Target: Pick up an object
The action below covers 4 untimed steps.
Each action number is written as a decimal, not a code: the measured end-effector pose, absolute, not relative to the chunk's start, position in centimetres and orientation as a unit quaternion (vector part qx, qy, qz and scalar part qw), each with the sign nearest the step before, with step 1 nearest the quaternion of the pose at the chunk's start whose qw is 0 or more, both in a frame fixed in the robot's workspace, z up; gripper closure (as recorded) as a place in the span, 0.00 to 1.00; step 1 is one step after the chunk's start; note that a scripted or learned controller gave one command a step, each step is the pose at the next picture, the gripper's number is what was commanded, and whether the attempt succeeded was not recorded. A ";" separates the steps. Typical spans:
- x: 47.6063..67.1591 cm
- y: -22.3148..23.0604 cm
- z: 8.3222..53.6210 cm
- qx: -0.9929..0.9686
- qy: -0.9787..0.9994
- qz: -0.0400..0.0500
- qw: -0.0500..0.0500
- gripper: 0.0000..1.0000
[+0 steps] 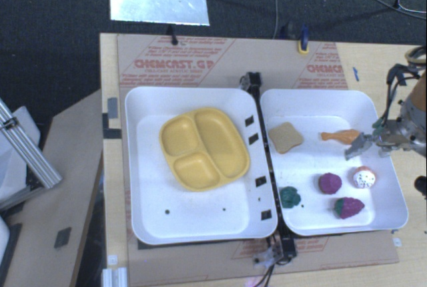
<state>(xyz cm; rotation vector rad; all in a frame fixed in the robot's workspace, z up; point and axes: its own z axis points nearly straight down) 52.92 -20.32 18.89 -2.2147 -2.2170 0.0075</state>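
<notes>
Task status: nothing picked yet, as far as I can judge. End effector [360,143] sits at the right edge of the frame, over the right side of the right bin [313,100], with the arm coming in from the right. Can't tell whether it is open or closed; the tip is a grey blur. Nothing visible in its grip.

Candidates, all resting on the right bin's floor:
- orange piece [339,137], just left of the end effector tip, closest target
- white spotted ball [364,178], just below the tip
- magenta round item [329,183], lower centre
- magenta lumpy item [349,207], lower right, near the bin's bottom rim
- dark green item [289,197], lower left, near the divider between the bins
- tan flat slice [285,137], upper left of that bin

Left bin [143,165] holds a yellow compartment plate [203,147], nothing on it.

Left to do: descend, close on one item, lift.

Clearance: the orange piece has open floor above and to its left, so that approach looks easy. The ball and the magenta round item lie near each other, so there is some risk of nudging one. The green item is tight against the divider wall. The lumpy item is hemmed in by the lower rim. The upper middle of the right bin is bare floor, good room for moving.
</notes>
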 end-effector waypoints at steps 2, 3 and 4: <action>53.9 -19.8 13.6 -0.706 -0.708 0.001 0.001 0.00; 53.9 -19.8 8.4 -0.707 -0.708 0.000 0.001 0.00; 54.1 -19.9 9.7 -0.707 -0.708 -0.001 -0.002 1.00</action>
